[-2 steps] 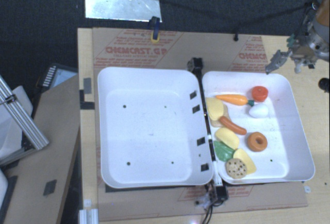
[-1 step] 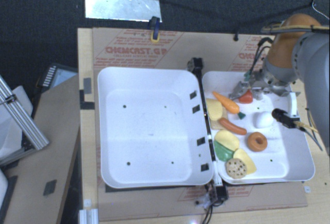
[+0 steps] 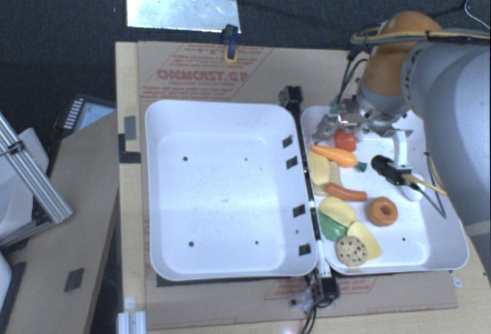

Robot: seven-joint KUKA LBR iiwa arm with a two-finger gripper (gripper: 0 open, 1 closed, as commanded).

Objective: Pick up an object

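Overhead, the claw (image 3: 343, 127) is hanging low in the right bin (image 3: 441, 248), just above a red tomato (image 3: 345, 141) and an orange carrot (image 3: 334, 155); I cannot tell its state. Further below it are lying a sausage (image 3: 346, 191) and a doughnut (image 3: 382, 211).

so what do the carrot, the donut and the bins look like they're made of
Carrot: probably moulded toy plastic, uniform orange with a smooth skin. Donut: likely plastic or rubber, evenly brown, slight sheen. Bins: thin white formed plastic by the look, smooth with rounded rims.
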